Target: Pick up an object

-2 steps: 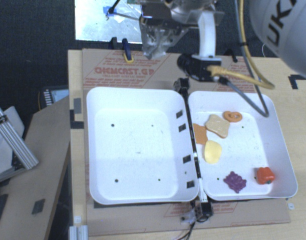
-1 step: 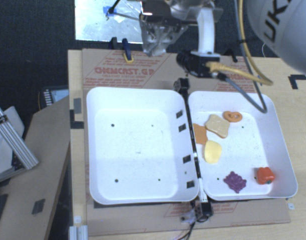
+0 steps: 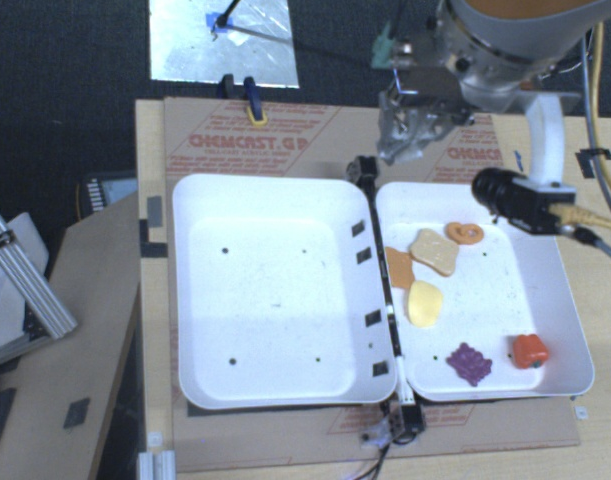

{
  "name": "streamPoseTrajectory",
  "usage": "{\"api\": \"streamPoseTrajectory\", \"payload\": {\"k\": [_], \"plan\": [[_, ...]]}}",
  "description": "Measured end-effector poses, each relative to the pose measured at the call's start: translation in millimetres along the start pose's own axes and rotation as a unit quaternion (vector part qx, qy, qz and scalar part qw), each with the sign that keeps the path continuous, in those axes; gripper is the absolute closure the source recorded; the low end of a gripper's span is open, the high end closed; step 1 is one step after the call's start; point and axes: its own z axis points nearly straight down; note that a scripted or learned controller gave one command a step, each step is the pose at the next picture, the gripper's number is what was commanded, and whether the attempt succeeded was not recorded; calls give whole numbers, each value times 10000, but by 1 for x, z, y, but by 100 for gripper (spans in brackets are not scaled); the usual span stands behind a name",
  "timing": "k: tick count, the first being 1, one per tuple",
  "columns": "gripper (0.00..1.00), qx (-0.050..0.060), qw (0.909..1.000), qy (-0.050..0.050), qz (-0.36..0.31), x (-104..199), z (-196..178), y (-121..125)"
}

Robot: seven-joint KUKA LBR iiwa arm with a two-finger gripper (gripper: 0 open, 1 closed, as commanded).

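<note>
Judging from how things lie, the pick is not yet made. The gripper (image 3: 417, 133) is seen at the top of the camera view, above the far edge of the bench and behind the right bin (image 3: 575, 343), with the grey arm (image 3: 530, 13) and its orange band above it. Nothing is seen between it and the bins, and no object is lifted with it; whether it is open or closed cannot be told, as the metal parts are blurred together at that spot.

All the candidate objects are found in the right bin. A small orange ring (image 3: 466, 233) is lying near the far side, and a tan bread-like slice (image 3: 434, 252) is placed just beside it. An orange flat piece (image 3: 397, 268) is tucked against the divider wall, touching or nearly touching the slice. A pale yellow piece (image 3: 424, 304) is set just in front of these. A purple cluster (image 3: 469, 363) and a red-orange piece (image 3: 529, 350) are resting near the front edge, apart from the rest. The left bin (image 3: 200, 368) is beside it.

What is left, it is judged, is everything: an object must be chosen, the gripper lowered onto it, a hold secured and the object raised.
</note>
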Motion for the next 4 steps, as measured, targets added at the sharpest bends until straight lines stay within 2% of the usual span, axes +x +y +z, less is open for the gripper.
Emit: {"api": "streamPoseTrajectory", "payload": {"k": [1, 2, 4], "plan": [[100, 0, 10000, 14, -77, 66, 2, -9], [100, -18, 10000, 7, -39, 89, 1, 53], [100, -4, 10000, 2, -30, 88, 1, 62]]}}
